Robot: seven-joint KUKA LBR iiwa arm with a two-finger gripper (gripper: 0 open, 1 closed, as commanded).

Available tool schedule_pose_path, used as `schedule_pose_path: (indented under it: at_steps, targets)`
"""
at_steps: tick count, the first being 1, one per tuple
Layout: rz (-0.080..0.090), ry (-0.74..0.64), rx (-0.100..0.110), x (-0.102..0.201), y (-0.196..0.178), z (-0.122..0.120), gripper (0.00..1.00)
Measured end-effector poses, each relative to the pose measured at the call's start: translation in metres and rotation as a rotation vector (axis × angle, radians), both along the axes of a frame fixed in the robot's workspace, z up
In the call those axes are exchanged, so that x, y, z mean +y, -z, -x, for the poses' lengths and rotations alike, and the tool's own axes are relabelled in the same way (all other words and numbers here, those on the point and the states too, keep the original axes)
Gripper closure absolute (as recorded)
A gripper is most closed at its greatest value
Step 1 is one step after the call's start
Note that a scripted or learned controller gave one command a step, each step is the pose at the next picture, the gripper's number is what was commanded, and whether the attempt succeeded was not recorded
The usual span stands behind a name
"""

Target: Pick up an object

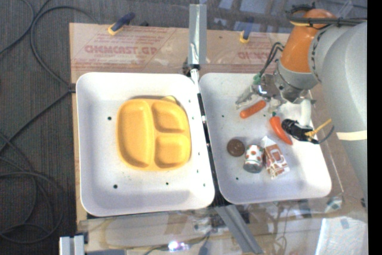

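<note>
bench (89, 57), left bin (95, 188), right bin (310, 185) side by side

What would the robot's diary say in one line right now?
phase: reaching | end effector: over right bin, above orange carrot | nothing seen held | yellow tray: in left bin

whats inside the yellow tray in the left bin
Nothing shows in the yellow tray: its three compartments look bare. It lies in the left bin and covers the bin floor beneath it.
</note>
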State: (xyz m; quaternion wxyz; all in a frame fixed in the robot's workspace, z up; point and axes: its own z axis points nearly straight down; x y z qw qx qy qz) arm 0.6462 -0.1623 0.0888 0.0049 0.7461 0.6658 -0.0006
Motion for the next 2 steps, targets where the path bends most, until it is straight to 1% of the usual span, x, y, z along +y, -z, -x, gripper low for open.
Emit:
schedule_pose_path:
  at_steps: [1,2]
  targets:
    - [0.002,-0.002,-0.002,0.000,-0.011,-0.001,1.00]
    - [-0.006,0.095,0.007,0.048,-0.097,-0.019,1.00]
